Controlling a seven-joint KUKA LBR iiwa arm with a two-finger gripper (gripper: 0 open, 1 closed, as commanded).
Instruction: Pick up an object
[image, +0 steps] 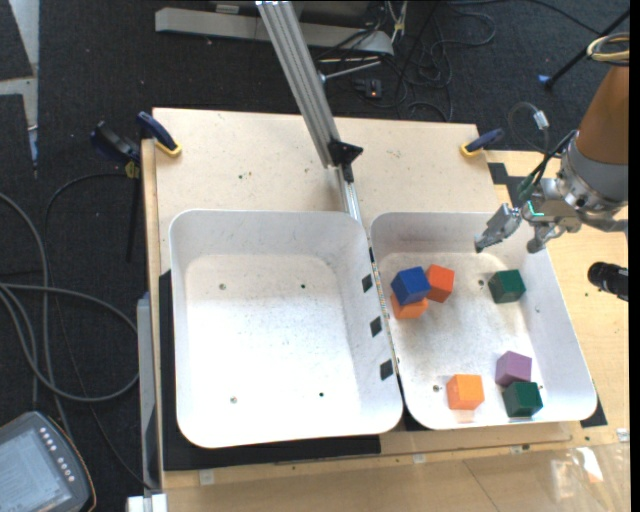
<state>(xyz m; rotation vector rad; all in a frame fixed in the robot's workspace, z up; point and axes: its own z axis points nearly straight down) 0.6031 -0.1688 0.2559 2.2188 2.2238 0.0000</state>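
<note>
Right bin (560, 330) holds blue (410, 285), orange (465, 391), green (507, 286) and purple (514, 366) blocks.

You have six small blocks in the right bin (560, 330). A blue cube (410, 285) sits on an orange block (409, 306), touching a second orange cube (440, 281) beside it. A dark green cube (507, 286) lies apart near the far right wall. At the near end, an orange cube (465, 391) stands alone, and a purple block (513, 367) touches another green cube (522, 398).
</note>
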